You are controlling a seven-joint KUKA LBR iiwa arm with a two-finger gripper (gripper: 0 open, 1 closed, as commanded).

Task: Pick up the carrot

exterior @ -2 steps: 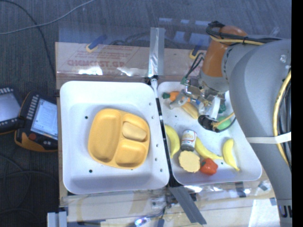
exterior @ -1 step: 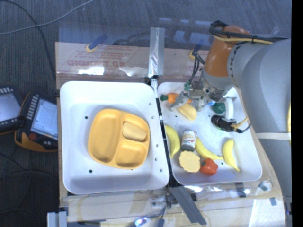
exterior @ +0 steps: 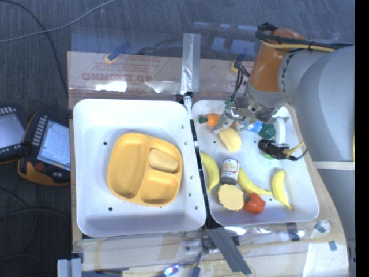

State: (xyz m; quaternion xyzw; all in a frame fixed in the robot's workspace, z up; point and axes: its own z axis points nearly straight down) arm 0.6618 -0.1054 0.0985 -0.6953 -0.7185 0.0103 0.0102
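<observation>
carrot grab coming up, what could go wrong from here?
1. The carrot lies close to the right bin's left wall, so a finger could hit the rim.
2. The claw hangs beside a pale yellow piece; closing here may catch that instead.
3. The carrot is small, so it may slip.

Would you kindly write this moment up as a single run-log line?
target: small orange carrot, right white bin, far-left corner | tool: just right of carrot | grasp: not confirmed | left white bin: yellow divided plate
</observation>
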